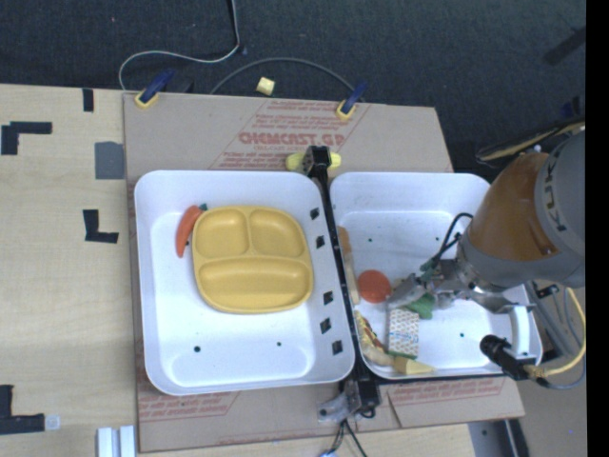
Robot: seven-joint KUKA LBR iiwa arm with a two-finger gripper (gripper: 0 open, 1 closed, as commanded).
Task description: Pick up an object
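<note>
In the right bin (409, 193) my gripper (422, 291) hangs low over the middle of the floor, with the grey and orange arm (519, 227) reaching in from the right. A small green object (421, 306) lies directly under the gripper, partly hidden by it. Just to the left sits a round orange-red object (373, 285). A patterned packet (403, 331) lies below the gripper, towards the front wall. A tan piece (368, 341) rests along the bin's left wall, and a yellowish wedge (415, 367) sits at the front edge.
The left bin (157, 284) holds a yellow divided plate (252, 259) and an orange carrot-shaped toy (186, 228) at its left. A black divider (328, 255) separates the bins. Cables and clamps lie behind the cardboard base (285, 131).
</note>
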